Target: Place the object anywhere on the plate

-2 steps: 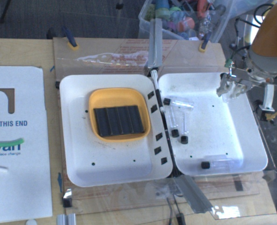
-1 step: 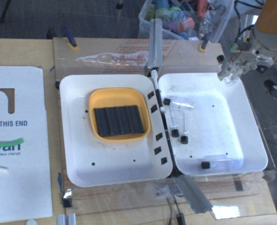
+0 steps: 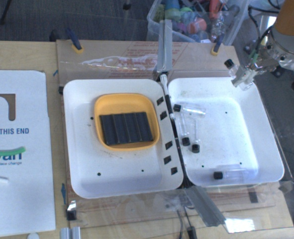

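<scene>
My fingers hang over the far right corner of the right bin, just above its rim. They're pale and blurry against the bin wall, so I can't tell if they're spread or pressed together, and I see nothing clearly pinched btwn them.

Nearest to my fingers, down & to the left inside the same bin, are a few clear tubes w/ black caps. One pair lies by the divider and another tube sits near the front wall. All lie flat and well apart from my fingers.

Further left, across the divider, is the left bin. The yellow plate sits about mid-bin, and a dark ribbed slab lies flat on it, inside the rim and covering most of the plate's floor. It's well apart from my fingers, w/ the whole right bin btwn us.

Status, as I judge it: if the slab is the object, the placing looks done, since it's fully on the plate and not hanging over an edge. What's left is prob. just pulling clear. If a tube is meant instead, nothing's started, bc none of them is gripped or on the plate.

Beyond the bins, the worktop carries a white printed sheet at far left.
</scene>
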